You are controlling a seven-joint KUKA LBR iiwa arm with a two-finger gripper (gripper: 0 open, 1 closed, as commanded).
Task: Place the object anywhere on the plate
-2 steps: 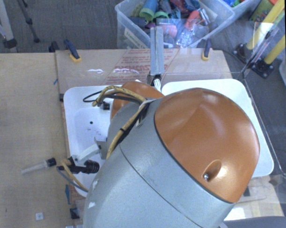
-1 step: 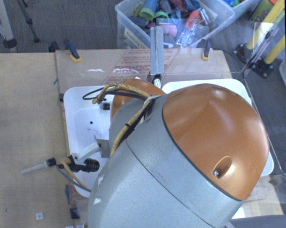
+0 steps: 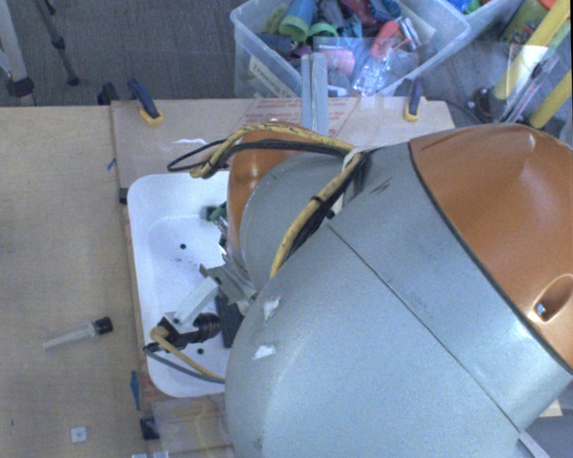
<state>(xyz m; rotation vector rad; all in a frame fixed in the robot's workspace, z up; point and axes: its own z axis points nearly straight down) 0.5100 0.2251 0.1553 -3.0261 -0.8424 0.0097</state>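
**Arm over the white bin, most of its contents hidden from me**

From my seat the arm (image 3: 392, 295) is the bulk of the view. It covers the white bin (image 3: 149, 275) except for the bin's left strip and its near and far left corners. The gripper (image 3: 224, 272) is down inside the bin, close to the middle of the part I can see. It is tucked so far under the wrist that I cannot tell whether it is spread or closed, or whether anything is in it.

On the bare floor of the bin I can make out one loose thing. It is a small green piece (image 3: 214, 214) towards the far side, right at the edge of the arm. I cannot tell whether it is the task's object. The arm hides wherever the plate lies.

Outside the bin, on the bench to its left, lies a pale tube with a black cap (image 3: 79, 333). Beyond the bin's far side stands a clear tub (image 3: 262, 55) heaped with mixed colourful items (image 3: 340, 20). A blue clamp (image 3: 148, 106) sits just past the bin's far left corner.
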